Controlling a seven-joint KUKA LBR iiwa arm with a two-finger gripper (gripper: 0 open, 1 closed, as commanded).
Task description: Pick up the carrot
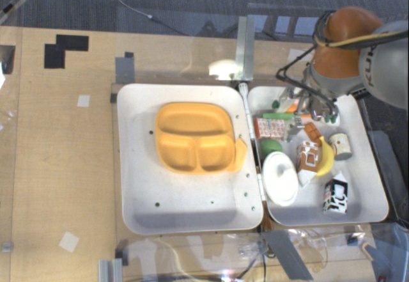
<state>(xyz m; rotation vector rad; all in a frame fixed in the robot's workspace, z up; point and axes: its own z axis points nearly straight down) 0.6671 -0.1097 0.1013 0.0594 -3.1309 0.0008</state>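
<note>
The carrot (291, 107) lies at the back of the right bin (367, 165), a short orange piece with a green end (276, 105) pointing left. My gripper (313, 114) hangs over the back of that bin, just right of the carrot and close above it. The grey arm with its orange band (342, 41) comes in from the upper right. The gripper's body hides part of the carrot's right end. Nothing is visibly lifted off the bin floor.
The right bin also holds a red and white box (271, 127), a green item (270, 146), a white bowl (281, 175), a banana (327, 158), a brown carton (308, 153), a small can (340, 144) and a cow-patterned carton (335, 196). A yellow compartment tray (195, 137) sits in the left bin (137, 165).
</note>
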